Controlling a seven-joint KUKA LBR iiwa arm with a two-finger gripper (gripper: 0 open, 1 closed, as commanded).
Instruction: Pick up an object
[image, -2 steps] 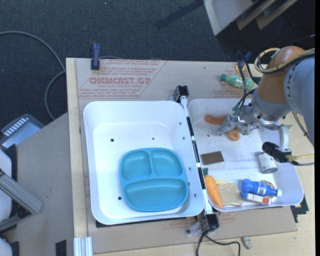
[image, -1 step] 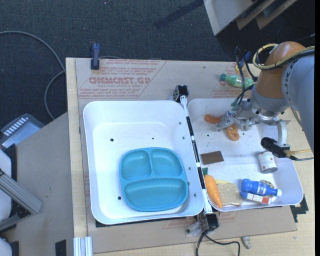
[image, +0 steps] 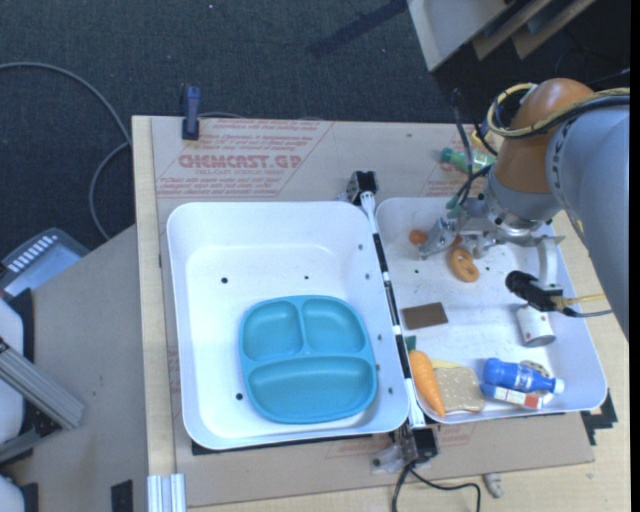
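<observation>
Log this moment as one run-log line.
arm: over right bin | gripper: low by bagel, nothing seen held | carrot, bottle: near edge | blue tray: left bin

A blue three-compartment plastic plate (image: 305, 358) is lying in the left white bin (image: 200, 240). In the right white bin (image: 580, 350), an orange carrot (image: 425, 381) is lying at the front-left, touching a bread slice (image: 458, 388), with a blue-and-white bottle (image: 518, 383) just right of it.

Red "CHEMCAST GP" print on cardboard sheet (image: 240, 160); smaller lines unreadable.
</observation>
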